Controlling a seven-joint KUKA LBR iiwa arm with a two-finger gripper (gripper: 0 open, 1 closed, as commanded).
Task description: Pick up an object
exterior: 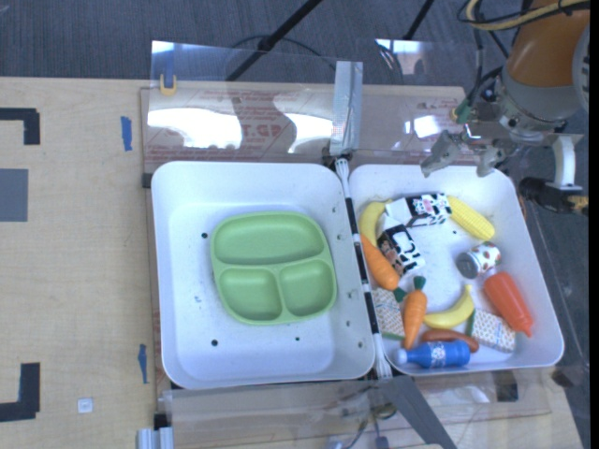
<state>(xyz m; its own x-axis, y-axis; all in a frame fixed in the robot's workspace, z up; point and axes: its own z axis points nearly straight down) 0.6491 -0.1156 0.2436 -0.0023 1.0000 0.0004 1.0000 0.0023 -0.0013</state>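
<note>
The yellow corn cob (471,220) lies in the right bin (541,293), just below the end effector (460,155). The end effector hovers open and empty. Current step: approach. Next: descend, align, close.

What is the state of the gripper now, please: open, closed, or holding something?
Gripper: open, holding nothing, above the far edge of the right bin.
</note>
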